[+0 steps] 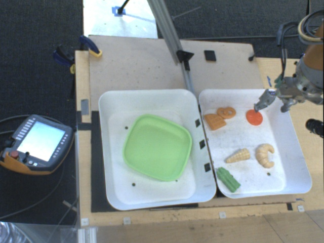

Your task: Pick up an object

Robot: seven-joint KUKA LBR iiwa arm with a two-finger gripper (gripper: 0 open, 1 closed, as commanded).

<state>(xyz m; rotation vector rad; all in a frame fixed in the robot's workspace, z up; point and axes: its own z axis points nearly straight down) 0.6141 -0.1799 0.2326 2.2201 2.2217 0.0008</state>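
My gripper (276,103) hangs over the upper right of the right bin (288,140), its two fingers spread apart and nothing between them. A red round object (254,117) lies just below and left of the left fingertip. Farther left lie an orange pretzel (226,112) and a tan cracker-like piece (214,121). Lower in the bin lie a cream cone-shaped piece (238,156), a pale croissant (265,154) and a green block (228,179).
The left bin (114,186) holds a light green square plate (157,147). A grey pole (167,27) slants across the bench top behind the bins. A teach pendant (36,144) lies off the bench at the left.
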